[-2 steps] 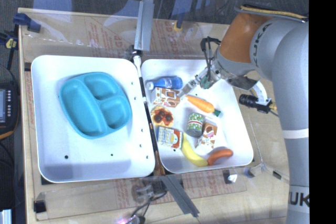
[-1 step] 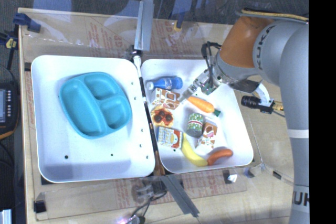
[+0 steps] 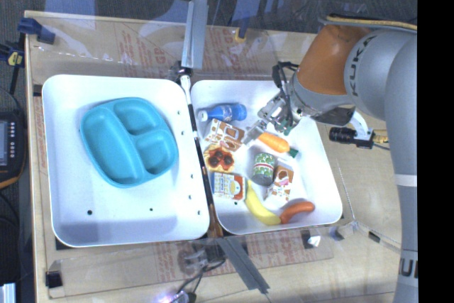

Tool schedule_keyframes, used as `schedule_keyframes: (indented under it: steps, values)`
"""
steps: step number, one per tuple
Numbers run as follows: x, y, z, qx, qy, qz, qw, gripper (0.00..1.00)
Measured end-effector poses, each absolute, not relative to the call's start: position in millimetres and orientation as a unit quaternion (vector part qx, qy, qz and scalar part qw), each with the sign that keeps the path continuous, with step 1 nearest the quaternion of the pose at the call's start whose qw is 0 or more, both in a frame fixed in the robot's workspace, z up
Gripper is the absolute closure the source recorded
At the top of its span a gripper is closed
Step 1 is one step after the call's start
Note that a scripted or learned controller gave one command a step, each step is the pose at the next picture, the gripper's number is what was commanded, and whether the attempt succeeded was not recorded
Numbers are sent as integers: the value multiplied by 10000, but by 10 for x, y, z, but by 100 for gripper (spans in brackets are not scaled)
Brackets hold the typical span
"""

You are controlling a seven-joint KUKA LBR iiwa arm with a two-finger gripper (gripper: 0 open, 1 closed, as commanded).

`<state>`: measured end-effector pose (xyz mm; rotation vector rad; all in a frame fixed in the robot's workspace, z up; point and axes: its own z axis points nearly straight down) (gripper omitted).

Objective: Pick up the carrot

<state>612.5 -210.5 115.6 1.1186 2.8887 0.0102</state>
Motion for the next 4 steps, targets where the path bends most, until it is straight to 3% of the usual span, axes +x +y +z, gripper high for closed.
schedule_keyframes:
  steps: [1,2,3,4]
  values:
    - [6340,-2117,1152,2814,9594,-1,172,0]
    - [6358,-2105,1272,2793,9600,0,193,100]
    - [6357,-2106,1271,2793,9600,-1,192,0]
    - [6226,-2099,1156,2510,9678,12,211,0]
